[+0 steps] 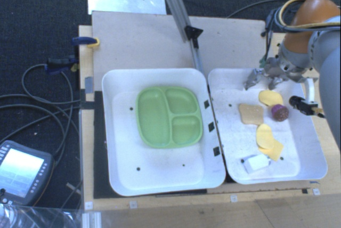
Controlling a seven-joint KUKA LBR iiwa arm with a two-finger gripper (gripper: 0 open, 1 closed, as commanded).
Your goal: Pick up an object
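My gripper [262, 83] hangs over the far part of the right bin [229, 131], its two fingers spread open with nothing between them. Just in front of it and to the right lies a small yellow piece [270, 97]. A tan toast slice [251, 113] and a purple ball [279, 112] sit a little nearer. Further forward lie a longer yellow piece [266, 139] and a white block [257, 163].
The left bin [120, 168] holds a green divided plate [169, 116]. A grey pole [176, 3] slants down to the ridge between the bins at the back. Cables and a handheld pendant [21, 168] lie off the bench at left.
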